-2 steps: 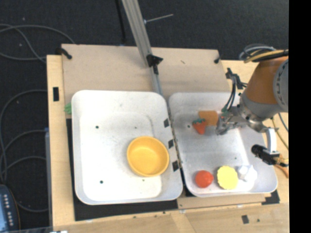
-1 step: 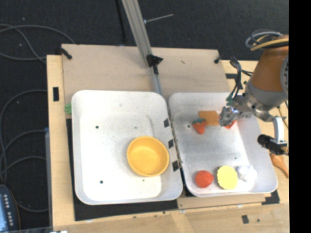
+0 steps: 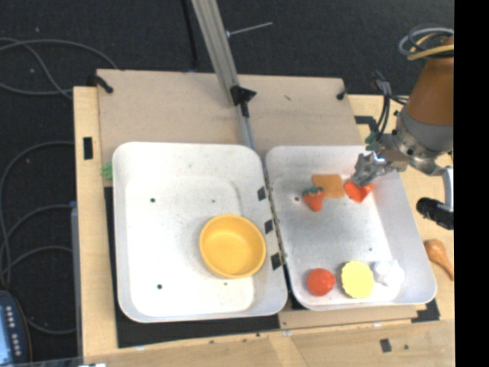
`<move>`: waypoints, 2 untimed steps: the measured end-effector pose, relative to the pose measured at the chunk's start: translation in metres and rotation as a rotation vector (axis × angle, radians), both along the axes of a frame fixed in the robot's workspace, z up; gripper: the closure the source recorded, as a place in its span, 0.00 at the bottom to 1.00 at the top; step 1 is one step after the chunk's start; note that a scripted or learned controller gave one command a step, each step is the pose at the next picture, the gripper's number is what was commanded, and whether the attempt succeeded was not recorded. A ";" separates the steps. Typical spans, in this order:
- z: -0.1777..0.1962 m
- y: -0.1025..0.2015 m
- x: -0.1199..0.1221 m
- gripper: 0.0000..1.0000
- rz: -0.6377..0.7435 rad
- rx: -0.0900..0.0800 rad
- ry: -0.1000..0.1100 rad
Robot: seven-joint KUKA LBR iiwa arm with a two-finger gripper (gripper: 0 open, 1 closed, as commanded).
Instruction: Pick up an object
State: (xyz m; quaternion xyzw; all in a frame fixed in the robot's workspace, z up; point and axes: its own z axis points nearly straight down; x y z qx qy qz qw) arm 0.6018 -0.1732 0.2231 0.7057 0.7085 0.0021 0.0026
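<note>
Just over the right bin's (image 3: 397,205) upper right part hangs the pincer (image 3: 365,176), fingers pointing down and left, tips at a small red object (image 3: 357,191); cannot tell how wide the fingers stand, nor whether anything is truly clamped. Too small and blurred to give that red piece a long axis. Just left: a tan flat block (image 3: 328,184), and a red-orange piece with a green top (image 3: 313,199). Bare floor across the bin's middle. Along the near edge: a red ball (image 3: 321,281), yellow disc (image 3: 357,279), white lump (image 3: 387,272). Across the divide, in the left bin (image 3: 153,174), a yellow bowl (image 3: 232,246), upright, with bare floor around it.
</note>
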 end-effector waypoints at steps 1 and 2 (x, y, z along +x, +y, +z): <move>0.040 -0.001 0.001 1.00 0.001 0.000 0.000; 0.033 0.042 0.017 1.00 0.002 0.000 0.004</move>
